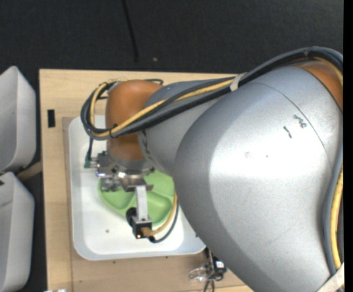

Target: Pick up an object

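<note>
A light green flat object [155, 202] lies in the white bin [88, 236], partly under the arm's wrist. The gripper [128, 184] hangs right over the green object's upper left part, below the orange band [128, 111]. The wrist housing and cables hide the fingertips. A thin metal bar with a small black piece [141, 221] reaches down across the green object toward the bin's front.
The big grey arm body [262, 175] covers the right half of the view and whatever lies beneath it. The wooden bench [55, 96] shows around the bin. White rounded shapes [6, 126] stand at the far left. Small metal bits [207, 274] lie by the front edge.
</note>
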You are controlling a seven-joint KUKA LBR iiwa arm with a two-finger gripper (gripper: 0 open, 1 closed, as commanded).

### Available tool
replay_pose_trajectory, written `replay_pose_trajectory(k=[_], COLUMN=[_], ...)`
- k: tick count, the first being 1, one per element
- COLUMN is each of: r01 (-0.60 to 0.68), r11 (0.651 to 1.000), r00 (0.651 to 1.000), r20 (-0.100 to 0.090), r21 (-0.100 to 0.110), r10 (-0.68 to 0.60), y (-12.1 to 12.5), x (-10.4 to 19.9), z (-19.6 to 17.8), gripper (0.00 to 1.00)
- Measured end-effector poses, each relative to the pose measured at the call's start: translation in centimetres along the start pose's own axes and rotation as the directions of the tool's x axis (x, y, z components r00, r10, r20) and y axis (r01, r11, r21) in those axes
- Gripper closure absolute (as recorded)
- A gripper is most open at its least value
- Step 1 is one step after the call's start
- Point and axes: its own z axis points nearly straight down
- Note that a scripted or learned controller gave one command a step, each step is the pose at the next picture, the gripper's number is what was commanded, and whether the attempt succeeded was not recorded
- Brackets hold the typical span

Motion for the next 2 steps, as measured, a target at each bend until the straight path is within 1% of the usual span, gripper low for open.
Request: replay_pose_trajectory(k=[1, 2], r01=[-0.003, 0.008], r11=[1.000, 1.000], r00=[1.000, 1.000], r20=[-0.008, -0.015], r21=[-0.020, -0.029], r10=[0.003, -0.008], y=[-2.5, -6.7], x=[-3.9, -1.3], z=[-14.1, -32.0], gripper=[1.00, 1.00])
